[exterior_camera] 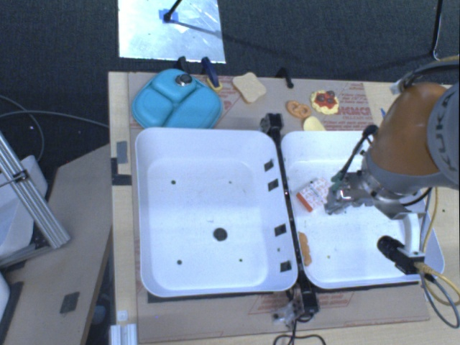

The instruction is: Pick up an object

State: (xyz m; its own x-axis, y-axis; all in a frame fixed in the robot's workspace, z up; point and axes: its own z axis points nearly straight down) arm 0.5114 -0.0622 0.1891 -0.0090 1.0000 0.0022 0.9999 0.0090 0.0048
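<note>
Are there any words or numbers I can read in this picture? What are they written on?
None can be read.
Red printing on the cardboard sheet behind the bins: too blurred to read.
Red and white packet in the right bin, beside the gripper: some print on it, too small to read.
Red printing on the cardboard in front of the bins: too blurred.
The blue tray shows no writing.

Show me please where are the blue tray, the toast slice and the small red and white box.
blue tray (177, 100), camera view, its lid top.
toast slice (249, 87), camera view, its middle.
red and white box (312, 192), camera view, its top face.
</note>
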